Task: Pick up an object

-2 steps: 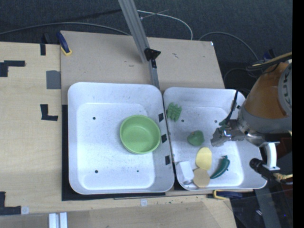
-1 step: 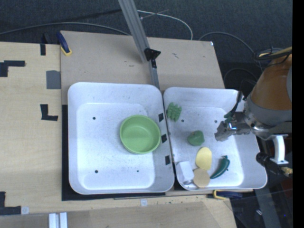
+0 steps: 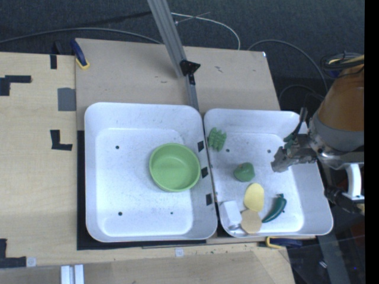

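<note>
Robot lab, bench (image 3: 136,70), white bins (image 3: 100,158), cables (image 3: 225,28)

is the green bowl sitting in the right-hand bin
No, the round green plastic bowl sits in the left shallow white bin, while the right shallow white bin holds the smaller items.

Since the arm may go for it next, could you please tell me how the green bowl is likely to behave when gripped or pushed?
The green bowl looks like thin, stiff plastic, so it is probably light. Its smooth, rounded wall may slip from a pinch; the rim seems the better hold. It sits upright on the left bin's flat floor, so a push would likely slide it rather than tip it.
</note>
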Action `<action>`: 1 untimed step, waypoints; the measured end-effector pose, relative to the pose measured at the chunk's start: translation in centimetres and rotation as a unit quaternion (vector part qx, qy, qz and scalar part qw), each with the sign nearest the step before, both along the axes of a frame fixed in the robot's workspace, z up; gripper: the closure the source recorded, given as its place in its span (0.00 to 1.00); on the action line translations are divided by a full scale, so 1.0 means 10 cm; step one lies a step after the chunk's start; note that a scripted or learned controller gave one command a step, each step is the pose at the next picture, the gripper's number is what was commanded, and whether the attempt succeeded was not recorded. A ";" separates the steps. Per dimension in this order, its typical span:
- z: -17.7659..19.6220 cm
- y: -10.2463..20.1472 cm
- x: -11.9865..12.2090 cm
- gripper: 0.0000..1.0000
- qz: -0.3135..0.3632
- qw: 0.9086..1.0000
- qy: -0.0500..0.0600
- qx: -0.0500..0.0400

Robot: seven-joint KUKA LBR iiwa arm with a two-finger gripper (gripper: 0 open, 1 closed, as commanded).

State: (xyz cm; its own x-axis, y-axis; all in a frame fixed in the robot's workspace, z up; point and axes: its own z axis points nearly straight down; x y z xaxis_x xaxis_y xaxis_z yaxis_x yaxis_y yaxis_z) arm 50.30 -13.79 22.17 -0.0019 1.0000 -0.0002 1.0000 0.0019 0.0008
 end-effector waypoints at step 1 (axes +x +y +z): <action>0.10 0.52 0.23 1.00 0.003 1.000 0.000 0.001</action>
State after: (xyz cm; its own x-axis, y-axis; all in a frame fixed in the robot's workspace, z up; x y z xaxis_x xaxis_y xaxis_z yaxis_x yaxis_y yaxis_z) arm 52.58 -8.63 23.21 -0.0075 1.0000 0.0017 1.0000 0.0075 0.0000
